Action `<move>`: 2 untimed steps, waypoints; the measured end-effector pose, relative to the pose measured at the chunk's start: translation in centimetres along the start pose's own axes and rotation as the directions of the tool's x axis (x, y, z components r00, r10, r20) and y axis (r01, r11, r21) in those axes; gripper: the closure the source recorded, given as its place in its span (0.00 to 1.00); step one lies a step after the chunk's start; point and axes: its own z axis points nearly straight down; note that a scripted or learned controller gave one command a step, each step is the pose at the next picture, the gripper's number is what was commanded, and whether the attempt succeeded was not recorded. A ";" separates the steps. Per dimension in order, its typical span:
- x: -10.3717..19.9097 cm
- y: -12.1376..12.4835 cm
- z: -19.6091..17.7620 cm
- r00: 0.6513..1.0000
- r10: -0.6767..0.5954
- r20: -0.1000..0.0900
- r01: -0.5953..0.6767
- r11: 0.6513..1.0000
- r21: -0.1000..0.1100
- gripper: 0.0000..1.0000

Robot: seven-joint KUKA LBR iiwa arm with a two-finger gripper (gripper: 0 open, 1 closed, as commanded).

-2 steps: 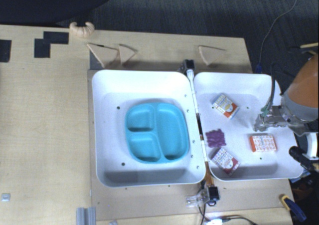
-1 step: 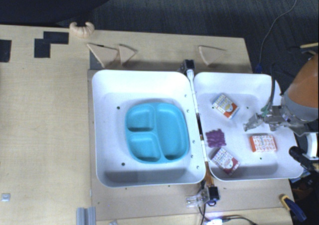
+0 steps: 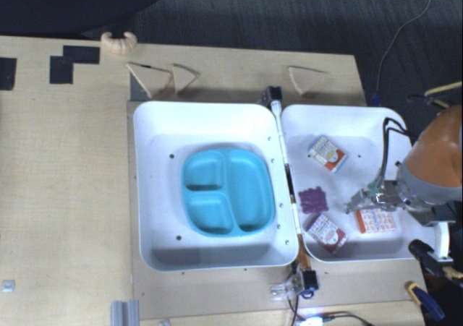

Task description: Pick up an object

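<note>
The gripper [image 3: 370, 200] sits low in the right bin [image 3: 340, 118], just over the near corner of an orange-and-white card [image 3: 377, 220] that lies flat on the bin floor. Whether it is wide or narrow cannot be told from this slant; the metal parts at its tip blur together, and nothing is seen clamped there.

The step in hand looks like the approach or the close on a target, most likely the card, since it is the nearest piece. A flat card against the floor is a hard take; the next move would call for a firm descent and a clean close on an edge, or a shift to something thicker.

Other candidates lie near: a purple lump [image 3: 313, 199] to the left, a wrapped packet [image 3: 325, 230] at the bin's front-left, and a small box [image 3: 326, 153] farther back.

The arm [image 3: 434, 165] comes in from the right, its orange band above the wrist, the wrist bent down into the bin.

The left bin [image 3: 155, 173] holds a blue tray [image 3: 228, 191], well apart from the gripper.
</note>
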 end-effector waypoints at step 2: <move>0.2 0.2 -1.1 1.000 -0.002 -0.004 0.002 1.000 -0.003 0.00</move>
